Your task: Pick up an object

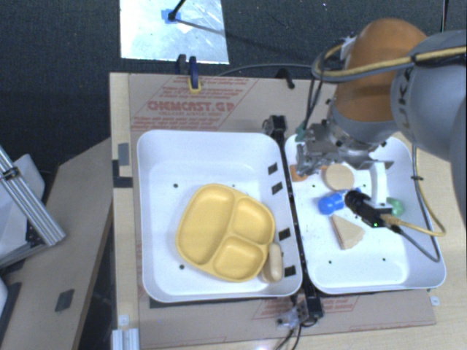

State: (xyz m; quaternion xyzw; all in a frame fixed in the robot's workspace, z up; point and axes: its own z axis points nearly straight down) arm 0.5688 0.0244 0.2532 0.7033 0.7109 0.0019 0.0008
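The gripper [315, 160] hangs low at the right bin's [408, 268] upper left; I cannot tell its grip. Just below lie 1 round tan disc [339, 178], 1 blue piece [330, 203] and 1 tan wedge [348, 232].

**Loose pieces across two bins**

In the left bin [157, 195] you have a yellow tray [225, 232] with three compartments, lying flat and turned at a slant. A beige oval piece [273, 262] lies touching its lower right corner, against the bin's right wall.

In the right bin [408, 265] a tan round disc [339, 178] lies flat near the top. Just below it sits a small blue piece [330, 203]. A tan wedge [347, 232] lies flat below that, point toward the blue piece. A small green piece [395, 206] sits to the right, partly hidden.
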